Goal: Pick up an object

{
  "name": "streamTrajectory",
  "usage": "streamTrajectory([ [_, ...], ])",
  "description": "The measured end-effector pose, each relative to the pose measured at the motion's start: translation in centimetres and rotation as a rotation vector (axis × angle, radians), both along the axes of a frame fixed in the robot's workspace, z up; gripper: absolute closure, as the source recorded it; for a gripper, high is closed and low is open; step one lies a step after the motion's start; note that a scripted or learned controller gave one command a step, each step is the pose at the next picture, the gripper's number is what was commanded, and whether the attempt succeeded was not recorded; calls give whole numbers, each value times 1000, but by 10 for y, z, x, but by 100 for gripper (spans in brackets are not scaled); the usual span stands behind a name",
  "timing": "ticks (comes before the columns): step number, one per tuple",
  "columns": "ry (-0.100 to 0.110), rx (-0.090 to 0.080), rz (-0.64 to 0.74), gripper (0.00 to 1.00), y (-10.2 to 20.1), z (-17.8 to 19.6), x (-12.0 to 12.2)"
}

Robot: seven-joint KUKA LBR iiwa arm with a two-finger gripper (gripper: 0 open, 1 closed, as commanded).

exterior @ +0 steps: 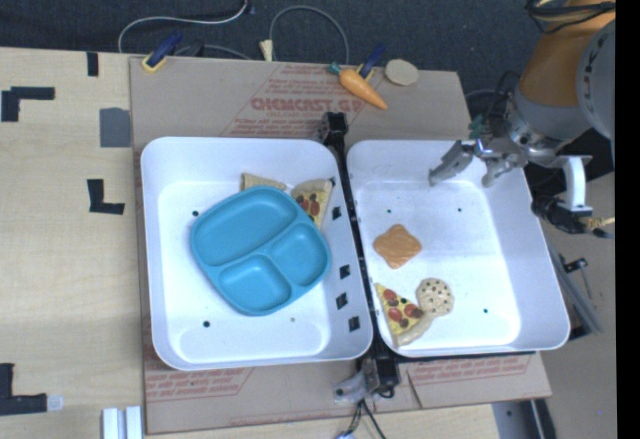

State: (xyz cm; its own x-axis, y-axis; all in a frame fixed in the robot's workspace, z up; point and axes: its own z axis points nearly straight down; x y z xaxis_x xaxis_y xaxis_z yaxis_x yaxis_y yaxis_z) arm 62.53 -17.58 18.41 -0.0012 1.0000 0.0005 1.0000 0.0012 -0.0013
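Note:
My gripper [468,170] hangs over the back right part of the right bin [520,227], fingers spread open with nothing between them. Below it in that bin lie a brown toast-like piece [397,246], a chocolate-chip cookie [435,296] and a pizza slice [400,312]. The nearest of these, the toast piece, sits well to the front left of the gripper. In the left bin [165,227] rests a blue divided plate [260,249], with another pizza slice [314,197] and a tan piece [260,183] tucked behind it.
A toy carrot [361,87] and a round tan disc [401,73] lie on the cardboard behind the bins. Cables run across the dark mat at the back. The arm's orange band [565,57] rises at the right edge.

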Motion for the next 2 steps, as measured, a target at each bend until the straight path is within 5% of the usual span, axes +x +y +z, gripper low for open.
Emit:
streamTrajectory([
  [1,-2,-3,4,0,65,-104,-26],
  [2,-10,-4,-1,0,77,-97,-67],
])
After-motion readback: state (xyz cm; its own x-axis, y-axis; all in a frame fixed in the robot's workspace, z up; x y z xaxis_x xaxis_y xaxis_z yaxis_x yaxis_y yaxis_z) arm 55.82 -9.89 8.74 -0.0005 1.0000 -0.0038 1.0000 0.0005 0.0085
